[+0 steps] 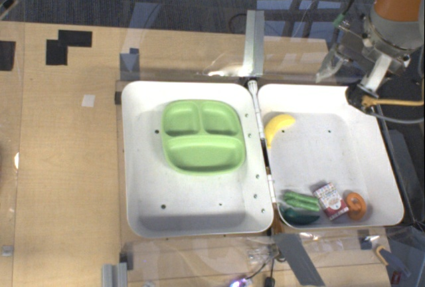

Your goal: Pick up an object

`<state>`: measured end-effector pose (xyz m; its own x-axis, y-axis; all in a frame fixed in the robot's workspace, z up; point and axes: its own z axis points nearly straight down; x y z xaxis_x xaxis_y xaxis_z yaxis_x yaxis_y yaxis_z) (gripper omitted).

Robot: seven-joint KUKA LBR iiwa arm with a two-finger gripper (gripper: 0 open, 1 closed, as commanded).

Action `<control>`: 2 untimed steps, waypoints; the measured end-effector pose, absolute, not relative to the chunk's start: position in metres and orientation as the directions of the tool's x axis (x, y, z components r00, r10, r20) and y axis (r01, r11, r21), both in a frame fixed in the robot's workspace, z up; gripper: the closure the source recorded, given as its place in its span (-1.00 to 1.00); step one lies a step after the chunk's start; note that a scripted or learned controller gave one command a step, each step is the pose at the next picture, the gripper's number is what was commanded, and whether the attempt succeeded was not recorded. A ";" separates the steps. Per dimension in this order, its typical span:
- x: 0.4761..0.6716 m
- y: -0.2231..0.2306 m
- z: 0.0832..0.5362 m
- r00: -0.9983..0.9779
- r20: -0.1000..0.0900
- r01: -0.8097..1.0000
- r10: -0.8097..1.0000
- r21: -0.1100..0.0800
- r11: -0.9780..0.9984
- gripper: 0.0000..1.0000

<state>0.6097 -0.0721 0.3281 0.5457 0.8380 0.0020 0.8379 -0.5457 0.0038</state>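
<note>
Green vegetable [299, 202], red packet [330, 200] and orange ball [355, 204] lie well short of the gripper [330, 66], whose opening I cannot tell. Likely the approach stage; next, descend over one, the banana [279, 125] being closest.

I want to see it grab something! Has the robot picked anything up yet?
Not yet. Nothing looks done: the banana, green vegetable, red carton and orange round thing all lie in the right bin. In hand: the arm hangs by that bin's far right corner, carrying nothing I can see. Left: reach down, grip one thing, lift it.
</note>
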 end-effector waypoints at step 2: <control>0.670 -0.150 0.161 0.653 0.001 0.757 0.757 0.001 -0.653 -1.00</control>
<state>0.6696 -0.1496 0.1610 0.6534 0.7570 0.0007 0.7570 -0.6534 0.0014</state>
